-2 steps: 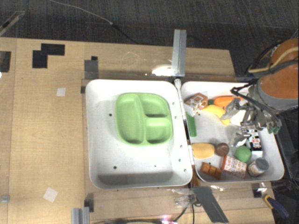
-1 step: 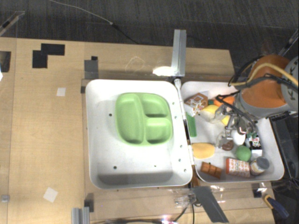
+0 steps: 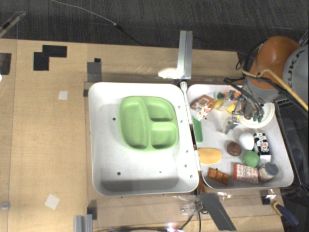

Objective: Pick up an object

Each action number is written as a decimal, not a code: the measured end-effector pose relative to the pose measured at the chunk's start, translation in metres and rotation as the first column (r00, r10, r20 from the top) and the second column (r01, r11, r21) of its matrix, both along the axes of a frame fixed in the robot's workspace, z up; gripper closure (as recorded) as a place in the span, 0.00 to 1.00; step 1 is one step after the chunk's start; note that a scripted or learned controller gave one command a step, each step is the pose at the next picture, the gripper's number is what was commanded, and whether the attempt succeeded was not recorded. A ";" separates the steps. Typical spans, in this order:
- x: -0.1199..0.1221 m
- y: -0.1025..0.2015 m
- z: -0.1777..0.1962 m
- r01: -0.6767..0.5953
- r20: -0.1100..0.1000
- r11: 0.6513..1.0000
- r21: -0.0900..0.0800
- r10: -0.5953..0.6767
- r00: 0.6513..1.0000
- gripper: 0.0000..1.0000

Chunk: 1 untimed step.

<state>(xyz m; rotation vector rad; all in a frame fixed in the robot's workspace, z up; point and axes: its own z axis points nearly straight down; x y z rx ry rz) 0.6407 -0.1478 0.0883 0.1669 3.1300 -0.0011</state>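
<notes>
Gripper (image 3: 232,124) hangs low in the right bin (image 3: 285,178), grip state unclear. Nearest pick, brown disc (image 3: 234,149), sits just below it, toward the camera

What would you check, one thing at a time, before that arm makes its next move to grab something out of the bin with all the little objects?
1. Gripper is over the right bin, where the objects lie: ok.
2. Whether the fingers are open enough to take something: cannot tell.
3. Nothing is already caught between the fingers: cannot tell, the view is too blurred there.
4. A target stands apart from its neighbours: ok for the yellow-orange oval piece, with bare floor around it.
5. The tight cluster by the green ball and the brown round piece: not ok for a clean grab.
6. The green divided tray lies in the left bin, away from the arm: ok.
</notes>
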 end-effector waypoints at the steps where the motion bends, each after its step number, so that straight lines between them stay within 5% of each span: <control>1: 0.014 0.058 0.000 0.118 -0.005 0.993 0.000 -0.118 0.993 0.00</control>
